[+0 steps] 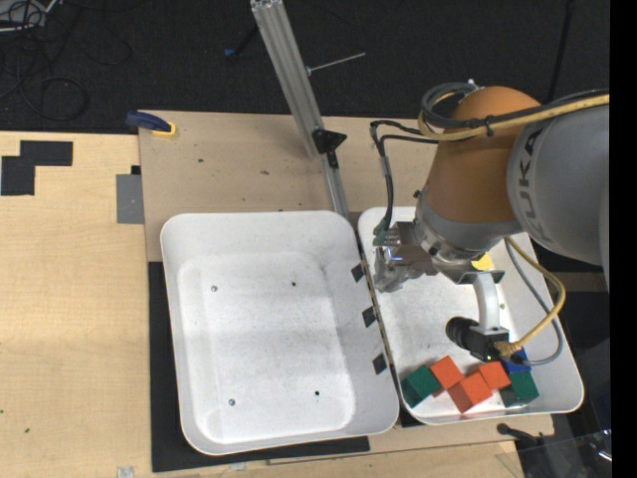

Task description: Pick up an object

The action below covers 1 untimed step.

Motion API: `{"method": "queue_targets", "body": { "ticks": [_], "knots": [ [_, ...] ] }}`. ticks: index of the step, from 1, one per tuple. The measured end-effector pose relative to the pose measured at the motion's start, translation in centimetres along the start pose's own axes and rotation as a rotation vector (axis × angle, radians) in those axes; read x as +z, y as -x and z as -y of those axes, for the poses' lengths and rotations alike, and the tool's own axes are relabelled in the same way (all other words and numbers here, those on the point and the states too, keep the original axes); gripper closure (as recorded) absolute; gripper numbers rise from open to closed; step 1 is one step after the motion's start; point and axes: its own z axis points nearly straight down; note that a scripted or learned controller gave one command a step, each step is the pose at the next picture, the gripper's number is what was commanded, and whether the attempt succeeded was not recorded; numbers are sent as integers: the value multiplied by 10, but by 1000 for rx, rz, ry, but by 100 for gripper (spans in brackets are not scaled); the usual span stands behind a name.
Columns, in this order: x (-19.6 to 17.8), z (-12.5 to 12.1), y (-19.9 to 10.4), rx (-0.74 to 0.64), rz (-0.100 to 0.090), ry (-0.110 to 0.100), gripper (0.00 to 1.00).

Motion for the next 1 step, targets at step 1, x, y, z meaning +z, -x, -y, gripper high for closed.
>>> {"method": "queue_targets", "body": {
  "ticks": [1],
  "knots": [
    [10,21,-52,-1,0,-1,100]
  ]
}}
